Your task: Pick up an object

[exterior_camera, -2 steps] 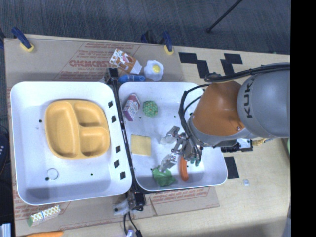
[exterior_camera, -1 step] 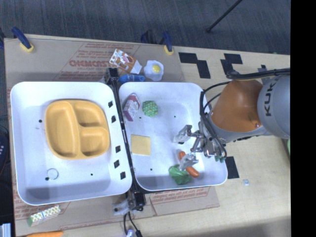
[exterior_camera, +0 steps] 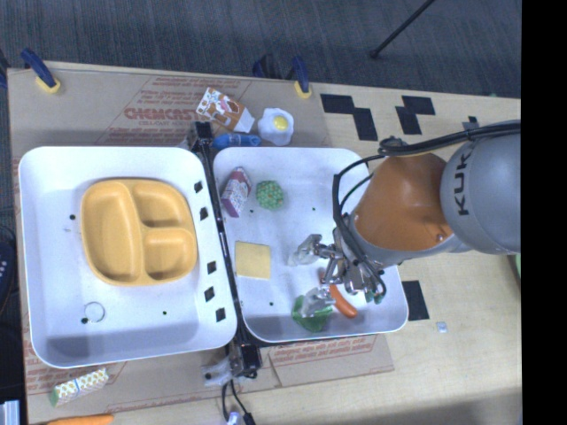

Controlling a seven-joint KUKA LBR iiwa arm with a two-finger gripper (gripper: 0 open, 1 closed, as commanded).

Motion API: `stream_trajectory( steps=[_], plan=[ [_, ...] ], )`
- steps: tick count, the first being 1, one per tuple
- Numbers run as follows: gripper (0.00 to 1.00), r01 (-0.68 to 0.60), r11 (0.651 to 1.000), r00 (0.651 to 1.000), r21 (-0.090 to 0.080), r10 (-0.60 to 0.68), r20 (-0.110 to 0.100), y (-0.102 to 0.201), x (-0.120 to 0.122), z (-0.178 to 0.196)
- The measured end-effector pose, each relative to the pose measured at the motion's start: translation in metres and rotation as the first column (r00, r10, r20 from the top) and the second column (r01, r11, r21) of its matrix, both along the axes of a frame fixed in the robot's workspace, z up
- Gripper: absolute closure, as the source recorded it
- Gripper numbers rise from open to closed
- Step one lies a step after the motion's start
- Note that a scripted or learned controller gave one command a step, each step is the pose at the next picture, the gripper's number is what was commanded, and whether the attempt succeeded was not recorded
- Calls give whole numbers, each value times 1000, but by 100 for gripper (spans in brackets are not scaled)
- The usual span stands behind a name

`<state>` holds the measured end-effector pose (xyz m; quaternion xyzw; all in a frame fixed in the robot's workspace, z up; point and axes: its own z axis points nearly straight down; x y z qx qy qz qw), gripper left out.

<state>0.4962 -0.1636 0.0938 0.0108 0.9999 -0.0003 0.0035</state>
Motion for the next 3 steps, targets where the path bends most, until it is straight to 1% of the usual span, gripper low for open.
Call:
stream_trajectory(
  steps=[1, 2, 3],
  plan=[
    [0, -357, 934, 934, -1, 357, -4, 34, -18, -1],
    [0, -703, 712, 712, 0, 703, -5, 43, 61, -2],
    [0, -781, 624, 624, 0, 781, -6, 65, 116, 3]
  ],
)
